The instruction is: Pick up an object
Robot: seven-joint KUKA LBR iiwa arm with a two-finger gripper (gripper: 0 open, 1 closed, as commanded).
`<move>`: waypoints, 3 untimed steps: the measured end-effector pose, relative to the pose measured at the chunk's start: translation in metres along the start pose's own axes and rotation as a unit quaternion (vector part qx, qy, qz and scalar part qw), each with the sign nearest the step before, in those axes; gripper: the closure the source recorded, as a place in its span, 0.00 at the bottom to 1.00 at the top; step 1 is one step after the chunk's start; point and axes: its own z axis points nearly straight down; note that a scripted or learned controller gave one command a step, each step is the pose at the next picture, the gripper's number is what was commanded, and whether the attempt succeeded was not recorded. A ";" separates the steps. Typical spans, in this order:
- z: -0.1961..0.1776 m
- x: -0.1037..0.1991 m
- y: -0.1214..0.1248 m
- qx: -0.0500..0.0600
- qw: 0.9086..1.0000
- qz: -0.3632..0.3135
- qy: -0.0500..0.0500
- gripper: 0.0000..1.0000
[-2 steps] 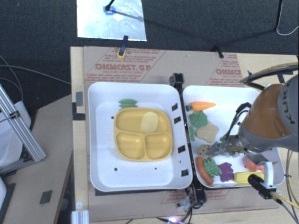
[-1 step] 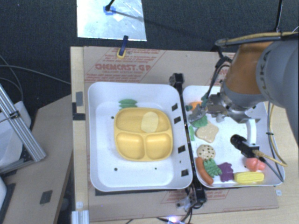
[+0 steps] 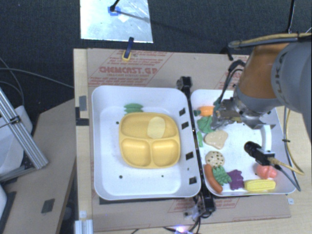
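My gripper [image 3: 223,115] hangs low over the upper left part of the right bin [image 3: 243,145], under the grey wrist and its orange band. Just to its left lie an orange carrot [image 3: 206,110] and a green leafy piece [image 3: 204,125]. Below them lies a beige bread slice [image 3: 216,139]. Further toward the front sit a speckled cookie [image 3: 214,158], a red sausage [image 3: 212,178], a green broccoli piece [image 3: 222,175], purple grapes [image 3: 236,179], a yellow corn cob [image 3: 260,185] and a pink piece [image 3: 265,171]. Nothing can be seen held.
The left bin [image 3: 105,145] bears a yellow divided plate [image 3: 148,140] with a pale yellow slice [image 3: 156,127] in its top compartment, and a green piece [image 3: 133,108] behind the plate. A black divider [image 3: 193,130] runs between the bins.
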 end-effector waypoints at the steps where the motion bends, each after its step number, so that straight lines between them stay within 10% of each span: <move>1: 0.012 0.123 0.009 0.001 1.000 -0.004 0.003 1.00; 2: -0.049 0.076 0.092 -0.005 1.000 0.002 -0.001 1.00; 3: -0.080 0.142 0.096 -0.001 1.000 -0.001 0.001 1.00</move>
